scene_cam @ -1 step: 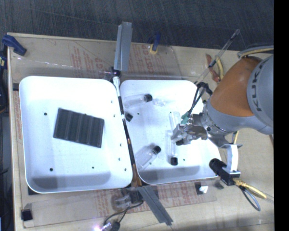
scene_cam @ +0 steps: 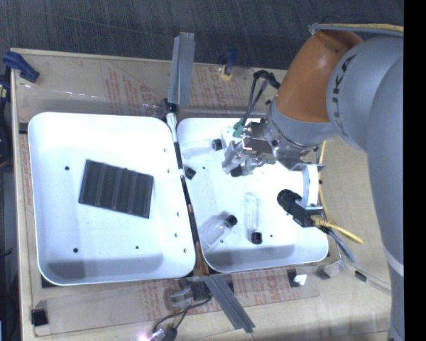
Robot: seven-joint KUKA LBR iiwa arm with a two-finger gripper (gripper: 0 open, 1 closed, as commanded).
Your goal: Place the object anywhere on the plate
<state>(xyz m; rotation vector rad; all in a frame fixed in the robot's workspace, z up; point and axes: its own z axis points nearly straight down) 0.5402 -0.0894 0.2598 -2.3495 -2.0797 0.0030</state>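
A dark ribbed rectangular plate point(scene_cam: 116, 187) lies flat in the left bin point(scene_cam: 50, 133), a little left of its middle. My gripper point(scene_cam: 236, 163) hangs over the upper part of the right bin point(scene_cam: 309, 251), well right of the plate. Three clear vials with black caps lie in the right bin: one upright-lying vial point(scene_cam: 253, 217) below the gripper, one tilted vial point(scene_cam: 217, 228) near the bin's lower left wall, and a third vial point(scene_cam: 204, 146) by the upper left corner. I cannot make out anything in the gripper.
The arm's grey body and orange band point(scene_cam: 316, 69) cover the right bin's upper right. A black fitting point(scene_cam: 294, 206) with a yellow cable sits at the right bin's right side. A metal divider bar point(scene_cam: 179, 69) runs between the bins.
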